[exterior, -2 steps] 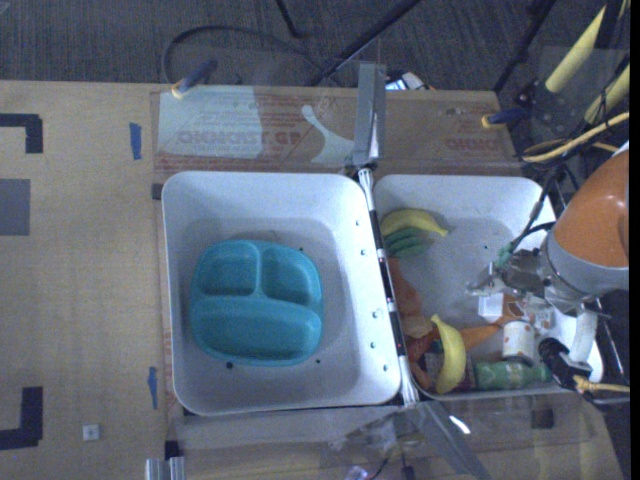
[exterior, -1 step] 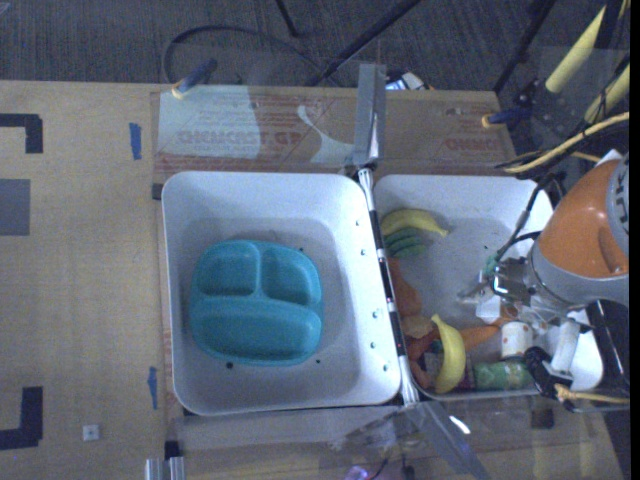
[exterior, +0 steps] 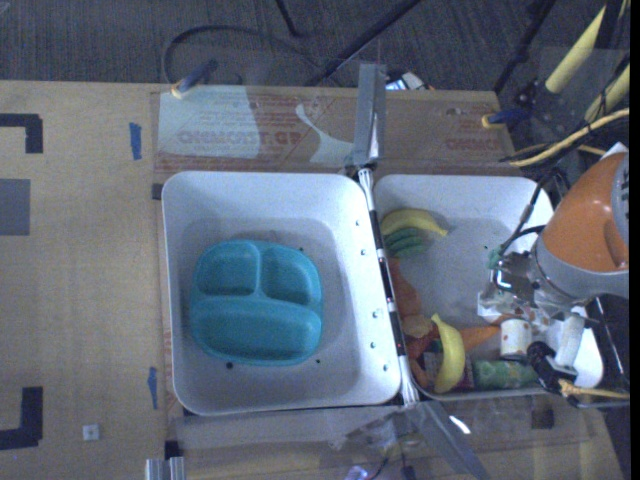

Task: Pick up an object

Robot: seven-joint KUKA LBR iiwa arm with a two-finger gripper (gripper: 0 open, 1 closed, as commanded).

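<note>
Far left: bare tan surface (exterior: pixel 80 298) with black corner marks and scraps of blue tape. Next, the left white bin (exterior: pixel 190 208), holding a teal divided tray (exterior: pixel 257 301) flat near its middle, three compartments facing up. Past the shared divider, the right white bin (exterior: pixel 470 200). Against its left wall near the top, a yellow banana (exterior: pixel 415 220) touching a green piece (exterior: pixel 408 240) just below it. Lower along that wall, an orange-brown strip (exterior: pixel 407 303), then a second yellow banana-like piece (exterior: pixel 449 354) standing on end in the lower corner among orange bits. Just right of it, a green item (exterior: pixel 500 373) lying along the bottom wall, possibly a toy vegetable; too blurred to name. At the far right, the grey arm with its orange band (exterior: pixel 595 228), reaching down into the bin's right side. Pincer (exterior: pixel 512 320) low over the clutter, near a small white cup-like thing (exterior: pixel 514 337); spread or pressed together cannot be told, nor anything pinched.
</note>
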